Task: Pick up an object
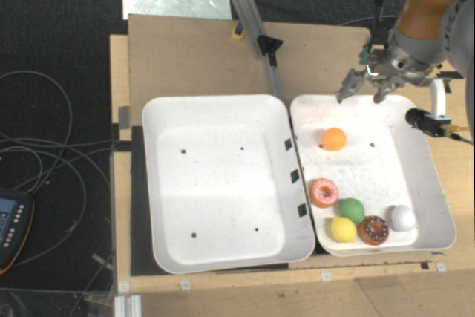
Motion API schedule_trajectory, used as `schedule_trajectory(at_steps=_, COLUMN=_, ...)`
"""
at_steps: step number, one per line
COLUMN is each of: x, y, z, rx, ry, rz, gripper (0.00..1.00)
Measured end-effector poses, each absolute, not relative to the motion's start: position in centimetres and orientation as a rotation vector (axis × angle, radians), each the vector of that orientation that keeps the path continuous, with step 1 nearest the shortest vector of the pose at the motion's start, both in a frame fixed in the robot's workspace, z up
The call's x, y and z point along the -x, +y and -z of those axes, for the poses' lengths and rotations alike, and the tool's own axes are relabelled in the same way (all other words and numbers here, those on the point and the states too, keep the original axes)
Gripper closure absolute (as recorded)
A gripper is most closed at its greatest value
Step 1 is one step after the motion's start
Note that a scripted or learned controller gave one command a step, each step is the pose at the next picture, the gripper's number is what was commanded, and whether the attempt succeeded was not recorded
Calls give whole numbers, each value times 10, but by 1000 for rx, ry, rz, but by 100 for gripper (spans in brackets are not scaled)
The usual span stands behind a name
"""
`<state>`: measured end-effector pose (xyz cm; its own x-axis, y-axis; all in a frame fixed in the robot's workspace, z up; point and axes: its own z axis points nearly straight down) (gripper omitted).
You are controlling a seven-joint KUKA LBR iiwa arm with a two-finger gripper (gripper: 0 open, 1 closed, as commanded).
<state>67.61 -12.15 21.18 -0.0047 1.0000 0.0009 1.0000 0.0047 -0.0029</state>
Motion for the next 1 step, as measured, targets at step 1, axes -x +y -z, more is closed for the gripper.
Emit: schedule_trajectory(at_steps=1, x=-677, y=-122, z=-215, rx=2215, ry=-2230, rz=1, gripper=0)
